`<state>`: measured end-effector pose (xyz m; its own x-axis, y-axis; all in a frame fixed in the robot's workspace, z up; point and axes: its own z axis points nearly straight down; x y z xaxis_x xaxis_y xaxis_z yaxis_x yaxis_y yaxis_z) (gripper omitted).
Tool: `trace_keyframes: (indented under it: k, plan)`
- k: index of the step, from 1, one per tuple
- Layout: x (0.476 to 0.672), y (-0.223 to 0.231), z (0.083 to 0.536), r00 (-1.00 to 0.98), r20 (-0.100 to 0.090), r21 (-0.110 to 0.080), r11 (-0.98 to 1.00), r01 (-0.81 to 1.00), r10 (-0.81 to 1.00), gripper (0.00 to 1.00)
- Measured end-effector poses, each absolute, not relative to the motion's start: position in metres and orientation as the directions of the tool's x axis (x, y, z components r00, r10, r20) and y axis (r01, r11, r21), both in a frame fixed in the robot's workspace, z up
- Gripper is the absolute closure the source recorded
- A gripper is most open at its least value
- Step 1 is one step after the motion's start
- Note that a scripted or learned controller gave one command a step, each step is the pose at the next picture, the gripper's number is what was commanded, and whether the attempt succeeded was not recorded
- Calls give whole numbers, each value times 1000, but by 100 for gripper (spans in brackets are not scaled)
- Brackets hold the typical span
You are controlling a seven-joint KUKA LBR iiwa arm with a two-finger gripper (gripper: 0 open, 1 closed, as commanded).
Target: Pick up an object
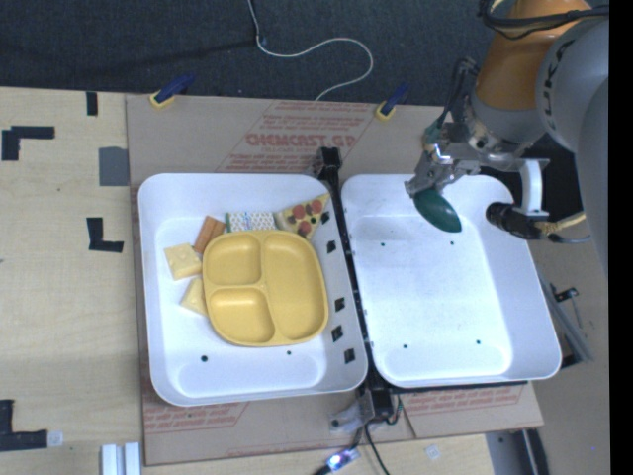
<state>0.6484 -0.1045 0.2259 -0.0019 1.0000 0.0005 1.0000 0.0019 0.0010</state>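
In the camera view, the tool (435, 184) is seen at the far left corner of the right-hand shallow white plastic bin (514, 359), carried by the grey arm with its orange band (524, 38) that reaches in from the right. A dark green, rounded, teardrop-shaped object (439, 209) is seen directly beneath the tool, its upper end drawn up between the fingers, so it is judged to be gripped; the fingers are therefore closed narrowly upon it, although the exact contact is too small to be made out. The object's long axis is tilted from far left to near right, and it appears to hang just above the bin floor, though whether it touches cannot be told. In the left-hand shallow white plastic bin (168, 364) a yellow three-compartment plastic plate (265, 287) is laid, with small tan and orange flat pieces (188, 257) beside it on the left and a cluster of small mixed items (297, 216) at its far edge. All of these lie well apart from the tool, to its left and nearer, across the divide between the bins, so the green object alone bears on the coming move, which is judged to be a lift straight up from the surface.
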Motion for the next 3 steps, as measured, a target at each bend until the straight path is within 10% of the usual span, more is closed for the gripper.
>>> trace_keyframes:
  k: [3]
  plan:
    - [667,-22,235,-2,1,0,2,1000,1000,100]
